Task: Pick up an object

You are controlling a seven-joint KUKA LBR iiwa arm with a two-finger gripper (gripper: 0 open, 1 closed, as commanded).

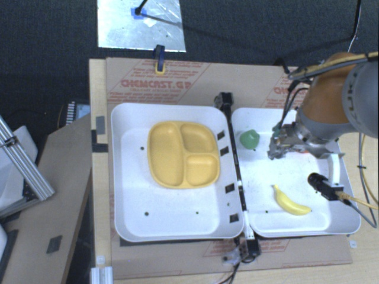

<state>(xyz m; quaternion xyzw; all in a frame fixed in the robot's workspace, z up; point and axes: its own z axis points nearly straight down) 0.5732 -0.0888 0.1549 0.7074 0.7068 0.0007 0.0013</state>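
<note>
Gripper: the gripper (277, 148) hangs low over the upper middle of the right bin (260, 185), pointing down. At this slant it cannot be told how far open it is, and nothing is seen in its hold.

Arm: the grey arm (346, 102), with its orange band, reaches in from 3 o'clock and crowds the bin's upper right corner.

Nearest target: a small green object (250, 139), rounded and possibly a fruit, sits just beside the gripper at its 9 to 10 o'clock. It lies near the bin's left wall and apart from the tool.

Second target: a yellow banana (291, 202) lies flat at the gripper's 5 o'clock, well apart from it, towards the bin's lower edge.

Left bin: the left bin (136, 209) at 9 o'clock carries a yellow divided plate (182, 154), too broad and flat to be a sensible pick.

Step in hand: judged as lining up on the green object, with no grasp made.

Doing it well: shift towards 9 o'clock until centred over the green object, descend straight, and close across its widest part. A rounded thing will likely roll off a glancing touch.

Risk: the bin wall at 9 o'clock leaves little room on that side, so an off-centre approach may push the object against the wall.

Fallback: take the banana across its narrow middle.
</note>
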